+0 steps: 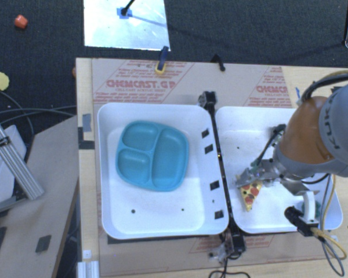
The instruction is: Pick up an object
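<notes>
A toy pizza slice (pixel 250 196), yellow with red spots, lies in the right bin (pixel 243 135) near its left wall, towards the front. My gripper (pixel 250 180) reaches in from the right and hangs low right over the slice's wide end, touching or almost touching it. The slice still rests on the bin floor. The grey arm with its orange band (pixel 306 135) covers much of the bin's right half.
The left bin (pixel 162 213) holds a blue divided plate (pixel 152 156) at its middle. A black divider with clips (pixel 216 161) runs between the two bins. Cables and a black fitting (pixel 299 220) hang by the right bin's front right corner.
</notes>
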You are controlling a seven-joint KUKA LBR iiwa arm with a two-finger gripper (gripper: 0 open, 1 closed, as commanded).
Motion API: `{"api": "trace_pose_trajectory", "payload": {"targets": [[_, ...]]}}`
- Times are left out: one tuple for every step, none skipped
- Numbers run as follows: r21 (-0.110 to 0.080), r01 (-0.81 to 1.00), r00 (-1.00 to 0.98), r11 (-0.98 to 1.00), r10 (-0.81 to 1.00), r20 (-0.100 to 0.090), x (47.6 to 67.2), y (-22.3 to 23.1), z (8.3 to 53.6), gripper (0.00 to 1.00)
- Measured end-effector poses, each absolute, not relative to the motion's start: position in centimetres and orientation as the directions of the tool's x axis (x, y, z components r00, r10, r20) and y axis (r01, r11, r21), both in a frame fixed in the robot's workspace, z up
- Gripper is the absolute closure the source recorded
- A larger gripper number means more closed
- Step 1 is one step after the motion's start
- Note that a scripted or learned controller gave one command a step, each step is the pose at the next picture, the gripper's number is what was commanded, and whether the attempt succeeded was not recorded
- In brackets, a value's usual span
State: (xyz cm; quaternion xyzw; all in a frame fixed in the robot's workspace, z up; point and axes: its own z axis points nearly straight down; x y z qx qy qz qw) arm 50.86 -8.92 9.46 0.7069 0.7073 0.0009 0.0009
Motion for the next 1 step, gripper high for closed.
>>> {"api": "trace_pose_trajectory", "payload": {"targets": [[0.017, 1.000, -0.015, 0.015, 1.000, 0.003, 58.22, -0.33, 19.08, 1.00]]}}
